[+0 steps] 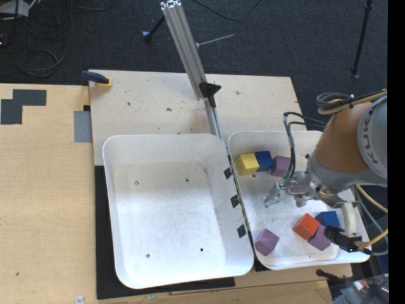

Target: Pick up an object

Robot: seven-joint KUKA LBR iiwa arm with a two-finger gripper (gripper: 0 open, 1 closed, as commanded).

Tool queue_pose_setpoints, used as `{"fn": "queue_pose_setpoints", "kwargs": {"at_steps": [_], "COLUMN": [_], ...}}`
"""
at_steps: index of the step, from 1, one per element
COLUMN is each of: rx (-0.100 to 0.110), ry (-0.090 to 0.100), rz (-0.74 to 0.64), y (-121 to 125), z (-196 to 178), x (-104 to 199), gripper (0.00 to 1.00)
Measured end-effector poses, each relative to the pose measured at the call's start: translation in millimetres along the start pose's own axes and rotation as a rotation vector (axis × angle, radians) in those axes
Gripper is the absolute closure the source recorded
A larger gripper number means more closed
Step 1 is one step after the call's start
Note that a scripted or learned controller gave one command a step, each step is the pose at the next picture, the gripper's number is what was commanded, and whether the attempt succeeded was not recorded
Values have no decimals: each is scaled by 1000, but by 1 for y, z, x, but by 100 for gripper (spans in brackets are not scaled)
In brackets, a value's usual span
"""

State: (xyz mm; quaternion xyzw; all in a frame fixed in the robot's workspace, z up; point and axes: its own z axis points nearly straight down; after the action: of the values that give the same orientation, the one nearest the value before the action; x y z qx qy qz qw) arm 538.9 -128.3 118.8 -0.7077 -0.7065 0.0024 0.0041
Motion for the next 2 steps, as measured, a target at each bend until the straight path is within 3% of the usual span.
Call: {"fn": "queue_pose_setpoints", "kwargs": {"at_steps": [1,2], "rx": [-4,-11], "ry": [-1,-2], "rz": [7,-2], "y": [1,3], "z": [-13,-55], "x": [-2,-2], "gripper": [100,100]}}
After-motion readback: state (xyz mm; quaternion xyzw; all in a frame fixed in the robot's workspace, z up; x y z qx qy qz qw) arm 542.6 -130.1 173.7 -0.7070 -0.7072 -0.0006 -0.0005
